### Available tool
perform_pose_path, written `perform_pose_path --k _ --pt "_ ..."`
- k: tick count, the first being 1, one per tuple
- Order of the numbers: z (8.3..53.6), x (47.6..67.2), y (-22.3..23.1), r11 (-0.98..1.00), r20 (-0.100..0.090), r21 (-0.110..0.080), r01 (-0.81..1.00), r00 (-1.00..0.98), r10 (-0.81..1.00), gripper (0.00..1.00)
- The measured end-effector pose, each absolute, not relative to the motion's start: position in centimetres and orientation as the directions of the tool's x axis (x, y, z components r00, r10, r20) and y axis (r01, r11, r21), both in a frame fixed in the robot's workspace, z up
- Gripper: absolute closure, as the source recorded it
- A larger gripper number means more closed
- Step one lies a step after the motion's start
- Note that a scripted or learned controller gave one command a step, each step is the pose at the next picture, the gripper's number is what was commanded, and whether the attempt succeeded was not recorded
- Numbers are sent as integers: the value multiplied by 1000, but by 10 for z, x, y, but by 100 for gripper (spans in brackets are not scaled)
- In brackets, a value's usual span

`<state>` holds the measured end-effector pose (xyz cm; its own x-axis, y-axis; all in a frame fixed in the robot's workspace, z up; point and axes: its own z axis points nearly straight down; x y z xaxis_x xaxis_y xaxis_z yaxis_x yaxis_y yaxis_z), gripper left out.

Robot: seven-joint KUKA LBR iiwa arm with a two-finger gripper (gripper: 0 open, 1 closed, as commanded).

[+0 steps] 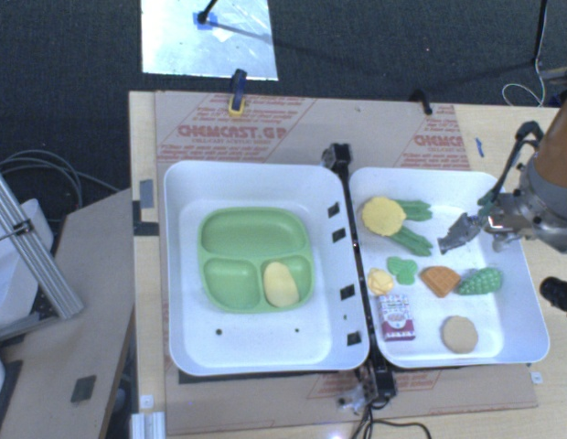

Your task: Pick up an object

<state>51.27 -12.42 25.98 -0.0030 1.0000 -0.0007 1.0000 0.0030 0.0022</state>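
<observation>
A: Several toy foods lie in the right white bin [517,323]. The grey gripper [455,237] hangs above them; its dark fingers [465,228] look near together with nothing between, though the opening cannot be told for sure.

B: The likely target is the green bumpy plastic corn piece [479,282], lying flat, long axis roughly left-right, tilted slightly up to the right.

A: The risk is crowding. The orange wedge-shaped toy [440,280] touches its left end, so a descent there could pinch both or knock the corn aside.

B: The bumpy surface may also slip.
</observation>
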Motion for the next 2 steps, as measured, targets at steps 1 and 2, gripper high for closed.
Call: perform_pose_path --k 1,2 --pt "105 507 -122 1 3 -13 1000 -1 1000 0" --pt "89 558 -135 3 -5 11 1000 -3 1000 0"
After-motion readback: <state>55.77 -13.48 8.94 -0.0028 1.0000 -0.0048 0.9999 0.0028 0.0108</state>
